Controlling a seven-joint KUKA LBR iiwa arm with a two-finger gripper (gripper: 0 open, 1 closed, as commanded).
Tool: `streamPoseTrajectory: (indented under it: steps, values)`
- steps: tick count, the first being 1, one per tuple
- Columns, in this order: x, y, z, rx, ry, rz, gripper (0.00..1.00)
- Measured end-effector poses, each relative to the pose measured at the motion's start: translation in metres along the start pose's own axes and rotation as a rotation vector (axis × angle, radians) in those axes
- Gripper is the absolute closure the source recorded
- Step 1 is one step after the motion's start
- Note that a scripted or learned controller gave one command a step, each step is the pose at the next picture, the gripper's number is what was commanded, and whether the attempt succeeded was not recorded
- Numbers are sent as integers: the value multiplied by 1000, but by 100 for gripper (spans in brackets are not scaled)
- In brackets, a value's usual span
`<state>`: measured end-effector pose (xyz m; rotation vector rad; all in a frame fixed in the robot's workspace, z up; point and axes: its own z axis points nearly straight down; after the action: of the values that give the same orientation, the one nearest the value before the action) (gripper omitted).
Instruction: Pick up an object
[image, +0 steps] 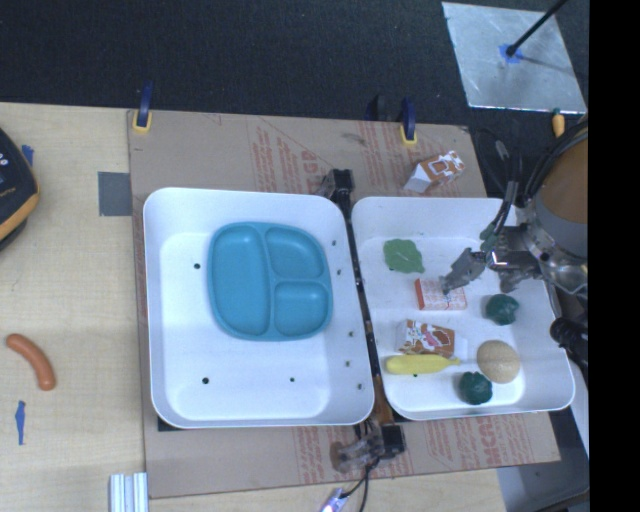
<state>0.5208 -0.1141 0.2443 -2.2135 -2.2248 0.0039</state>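
The right bin (540, 400) holds several small items: a green leafy piece (403, 256), a red and white carton (440, 294), a second carton (428, 338), a yellow banana (422, 366), a beige ball (497, 361), a dark green ball (475, 387) and a teal lump (502, 308). My gripper (462, 272) reaches in from the right and hangs just above the upper right corner of the red and white carton. Nothing is seen held in it.
The left bin (170, 390) holds a blue divided plate (269, 280). A small carton (437, 170) lies on the cardboard behind the right bin. A sausage (32, 360) lies on the bench at far left. Clamps stand along the cardboard's back edge.
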Motion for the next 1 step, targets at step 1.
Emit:
streamPoseTrajectory:
  steps: [1]
  values:
    - [-50, -46, 87, 1, -1, 1, 0]
